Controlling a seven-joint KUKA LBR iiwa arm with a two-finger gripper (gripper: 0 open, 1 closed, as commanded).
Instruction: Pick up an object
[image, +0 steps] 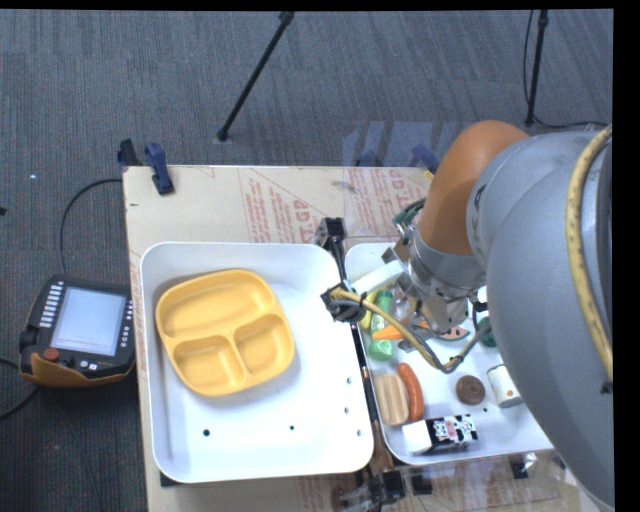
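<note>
My gripper (400, 322) is down in the right bin (520, 440), near its left wall, under the big grey arm with the orange band. Right beside it lie a green toy (383, 348) and a thin orange piece (392, 328); whether it touches either I cannot tell. Nearer the front of this bin are a hot dog in a bun (400, 395), a brown round disc (470, 389), a small white cylinder (499, 385) and a black-and-white carton (448, 432). The arm hides the back of the bin.
The left bin (180, 440) holds a yellow divided plate (224, 330) in its back half. A ridge between the two bins runs just left of the gripper. A teach pendant (80, 330) lies on the floor to the left of the bench.
</note>
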